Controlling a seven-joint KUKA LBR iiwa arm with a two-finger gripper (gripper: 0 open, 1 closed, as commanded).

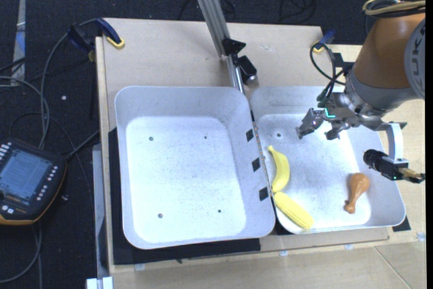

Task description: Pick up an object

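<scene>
Handheld pendant (pixel 26 179), floor left of bench (pixel 169 51)

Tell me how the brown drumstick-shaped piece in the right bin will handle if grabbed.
The drumstick looks like hard moulded plastic, so probably stiff and light. Its bulbous top and thin shaft suggest it may pivot or slip between the fingers. Lying flat, it seems unlikely to roll far.

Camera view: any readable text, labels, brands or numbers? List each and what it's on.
No text reads clearly.
Arm: grey letters at the frame's right edge, cut off and too blurred to read.
Teach pendant: screen lit, its contents too small to read.
Bananas, drumstick-shaped toy, right bin: no markings visible.
</scene>
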